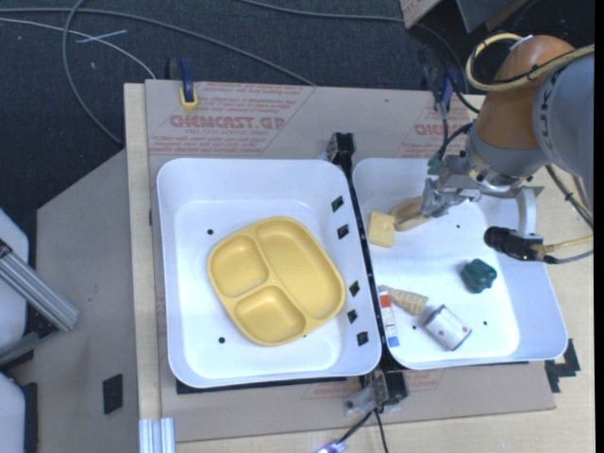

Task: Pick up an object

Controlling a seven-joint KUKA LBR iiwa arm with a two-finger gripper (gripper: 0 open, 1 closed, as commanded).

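Near edge of the right white bin (pixel 538 343): we log a small silver metal cylinder (pixel 444 327), a pale ridged cone-shaped piece (pixel 409 299) just beside it, and a thin red-and-white tube (pixel 386 317) lying along the bin's left wall. A little farther in sits a dark green lumpy toy (pixel 478 274), well apart from the rest. In the left white bin (pixel 179 253) rests a yellow plastic tray with three compartments (pixel 275 278), tilted on the bin floor.

Farther back in the right bin lies a pale yellow foam-like block (pixel 380 229), near the divider. Touching or just beside its far side is a tan wedge-shaped piece (pixel 409 214), and the gripper (pixel 432 203) sits low over that wedge's right end. We judge the wedge to be the pick target, though the block is also within reach.

Claw state: we cannot tell from this angle whether it is spread or pinching; the wrist hides the tips.

Handling estimate: both pieces look light and probably soft or toy-like, so a gentle squeeze across the narrow width should do. The wedge's taper may let it squirt out; we would take hold near its thicker end. The block would likely compress and grip well across its flat faces.
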